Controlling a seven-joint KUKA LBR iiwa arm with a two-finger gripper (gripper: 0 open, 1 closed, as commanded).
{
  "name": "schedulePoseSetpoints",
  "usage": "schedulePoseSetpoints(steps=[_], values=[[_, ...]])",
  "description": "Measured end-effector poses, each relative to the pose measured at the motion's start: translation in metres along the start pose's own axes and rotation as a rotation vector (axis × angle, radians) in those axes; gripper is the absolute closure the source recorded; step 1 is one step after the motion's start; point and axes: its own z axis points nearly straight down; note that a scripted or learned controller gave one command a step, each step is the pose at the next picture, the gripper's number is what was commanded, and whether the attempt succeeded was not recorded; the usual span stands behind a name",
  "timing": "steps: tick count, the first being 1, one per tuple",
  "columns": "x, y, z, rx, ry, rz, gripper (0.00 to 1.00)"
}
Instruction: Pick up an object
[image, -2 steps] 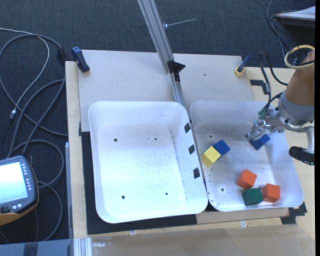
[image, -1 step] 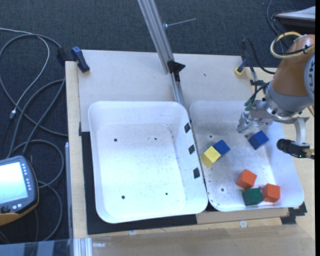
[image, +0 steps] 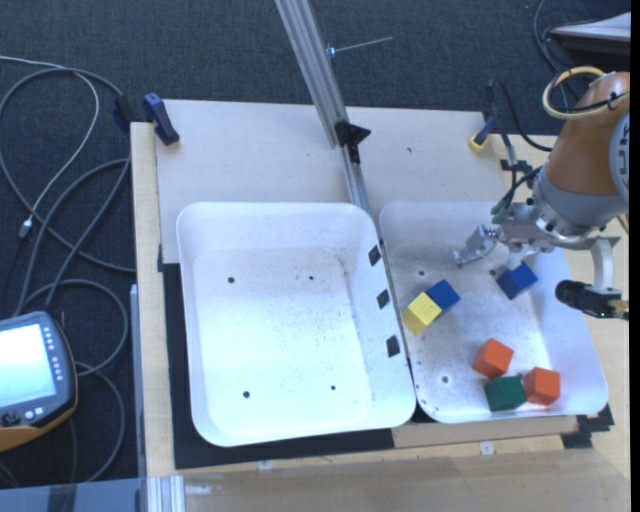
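The right bin (image: 570, 335) holds several small blocks. A blue cube (image: 517, 280) lies near its upper right. A yellow and blue block (image: 430, 303) sits close to the bin's left wall. Two orange cubes (image: 493, 357) (image: 541, 385) and a green cube (image: 505, 393) cluster at the front. My gripper (image: 478, 247) hangs over the upper part of the right bin, just up and left of the blue cube. Nothing shows held in it. The arm's orange band (image: 585, 150) rises behind it at the right.
The left bin (image: 200, 250) stands beside the right one, divided from it by a ridge with black clips (image: 383, 298). A slanted metal rail (image: 315, 70) crosses the bench's back. Cables and a pendant (image: 30, 375) lie on the floor at left.
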Motion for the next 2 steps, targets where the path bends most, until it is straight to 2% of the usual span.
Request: schedulePoseSetpoints(steps=[1, 2], values=[[0.025, 0.076, 0.013, -0.003, 0.001, -0.005, 0.0], [0.045, 0.011, 0.065, 0.014, 0.004, 0.001, 0.0]])
